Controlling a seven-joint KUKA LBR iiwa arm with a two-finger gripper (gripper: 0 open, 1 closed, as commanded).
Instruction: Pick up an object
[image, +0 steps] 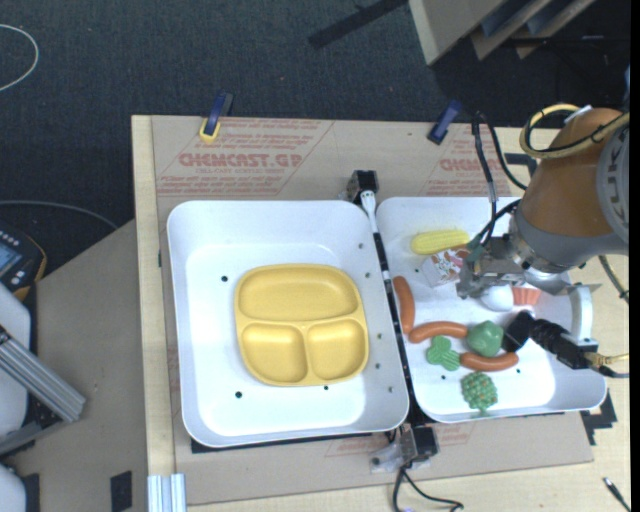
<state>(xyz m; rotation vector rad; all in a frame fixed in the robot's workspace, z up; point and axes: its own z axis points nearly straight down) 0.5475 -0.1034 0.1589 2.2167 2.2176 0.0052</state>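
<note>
The right bin holds toy food. A yellow corn cob lies at its far side, with a white and red packet just below it. An orange sausage lies along the left wall and a second sausage lies crosswise near it. Closer to the front are a small green broccoli, a round green vegetable, a red-orange piece and a bumpy green piece. My gripper hangs low over the bin's middle right, beside the packet, above a whitish item and an orange bit.
The left bin carries a yellow divided tray. A black clamp sits between the bins at the back, another at the front. The grey and orange arm covers the right bin's far right corner. Cables run behind.
</note>
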